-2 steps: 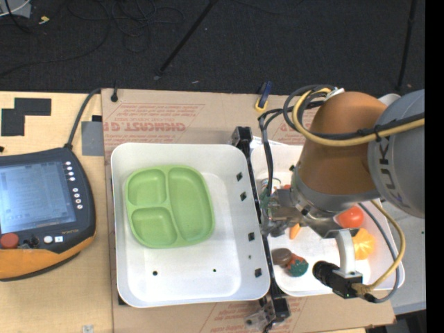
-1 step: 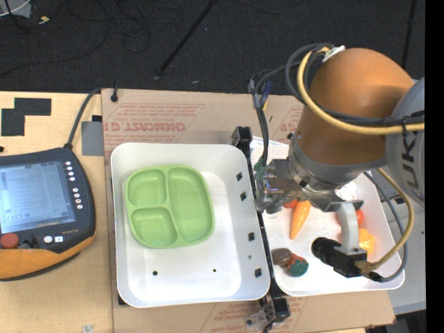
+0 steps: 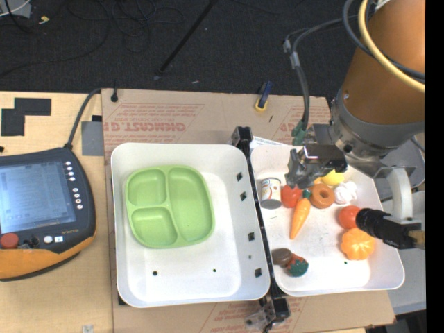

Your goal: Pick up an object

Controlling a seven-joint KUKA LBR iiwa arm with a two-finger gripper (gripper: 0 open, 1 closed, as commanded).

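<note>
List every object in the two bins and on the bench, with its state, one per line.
Green divided plate: flat in the left bin.
Carrot: lying in the right bin.
Small can: on its side.
Orange ring: flat, beside the carrot.
Small pumpkin: resting near the right rim.
Gripper: low over the toys, grasp unclear.
Teach pendant: screen lit.

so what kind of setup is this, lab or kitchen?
Most likely a robotics lab bench: a teach pendant beside two white bins, toy food such as a carrot, cables on dark carpet behind, and the arm's pincer over the right bin.
</note>
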